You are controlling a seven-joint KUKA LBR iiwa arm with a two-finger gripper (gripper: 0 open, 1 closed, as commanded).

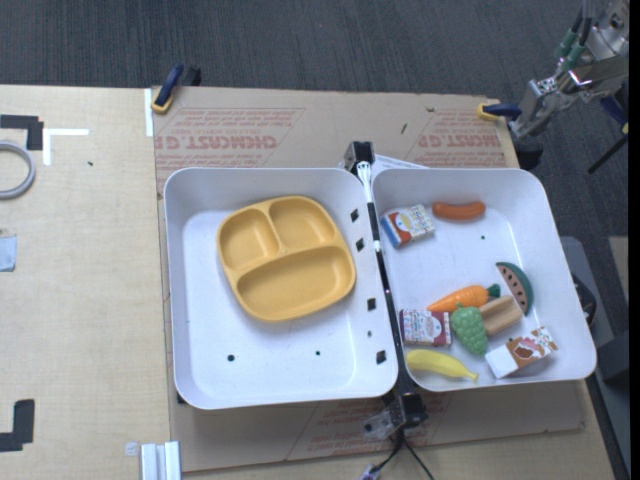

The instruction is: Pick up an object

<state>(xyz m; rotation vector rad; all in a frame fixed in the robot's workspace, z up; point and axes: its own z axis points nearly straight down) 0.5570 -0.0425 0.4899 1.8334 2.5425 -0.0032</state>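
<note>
The right bin (560, 258) holds several toy foods. Among them are a red sausage (459, 209), a small milk carton (408, 225), a watermelon slice (516, 286), a carrot (462, 297), a green bunch (468, 330) and a banana (440, 365). A second carton (526, 351) lies in the near right corner. My gripper (543, 96) hangs high at the top right, beyond the right bin's far corner and well away from every object. Nothing shows in its grasp.
The left bin (200, 348) carries a yellow divided plate (287, 257). Both bins rest on a cardboard sheet (260, 133) held by clamps (168, 87) at its far corners. Tape marks and a ring (14, 168) lie on the bench at the left.
</note>
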